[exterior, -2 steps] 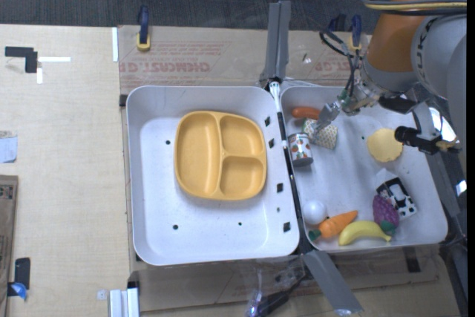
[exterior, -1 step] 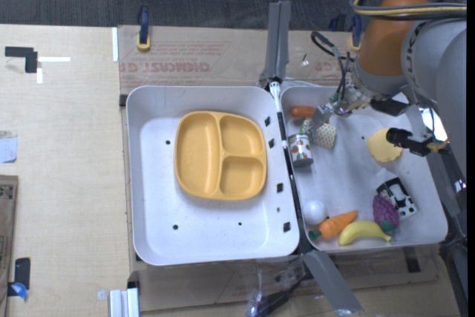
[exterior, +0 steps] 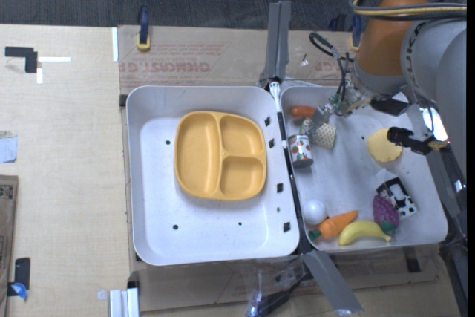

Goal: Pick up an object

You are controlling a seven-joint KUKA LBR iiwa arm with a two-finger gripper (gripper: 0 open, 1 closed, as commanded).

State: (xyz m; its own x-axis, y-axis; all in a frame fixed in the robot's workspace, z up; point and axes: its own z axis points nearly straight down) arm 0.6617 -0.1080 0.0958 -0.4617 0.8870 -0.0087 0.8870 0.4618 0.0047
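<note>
The right bin point(exterior: 356, 174) holds several small objects. My gripper point(exterior: 332, 113) hangs low over the bin's back left part, reaching in from the upper right. Just below its tip lies a pale textured fruit point(exterior: 324, 134), touching it or very close. A small orange sausage-like piece point(exterior: 302, 112) lies to the gripper's left. A little tin can point(exterior: 300, 151) stands by the bin's left wall. A yellow lemon-like piece point(exterior: 384, 146) sits to the right.
At the right bin's front lie a white ball point(exterior: 315, 210), a carrot point(exterior: 338, 223), a banana point(exterior: 364, 233), purple grapes point(exterior: 385, 211) and a black-and-white block point(exterior: 401, 197). The left bin point(exterior: 148, 219) holds a yellow divided plate point(exterior: 220, 155).
</note>
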